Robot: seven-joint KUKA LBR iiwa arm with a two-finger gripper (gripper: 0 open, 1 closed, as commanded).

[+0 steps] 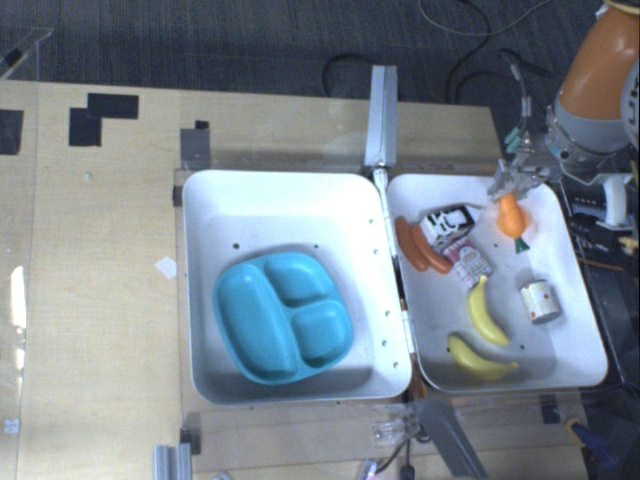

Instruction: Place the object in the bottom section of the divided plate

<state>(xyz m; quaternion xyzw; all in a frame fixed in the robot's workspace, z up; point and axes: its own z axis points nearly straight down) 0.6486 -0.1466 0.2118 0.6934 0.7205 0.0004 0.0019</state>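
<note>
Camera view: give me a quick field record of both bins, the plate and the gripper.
left bin: holds blue divided plate, its sections bare
right bin: carrot, hot dog, two bananas, small can, black-and-white packet, crumpled wrapper
gripper: over right bin's far edge, just above the carrot
grasp: cannot tell
task state: nothing placed on plate yet

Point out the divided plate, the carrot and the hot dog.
divided plate [245, 313]: camera view, floor of its large section.
carrot [511, 218]: camera view, middle of the orange body.
hot dog [420, 249]: camera view, mid-length.
</note>
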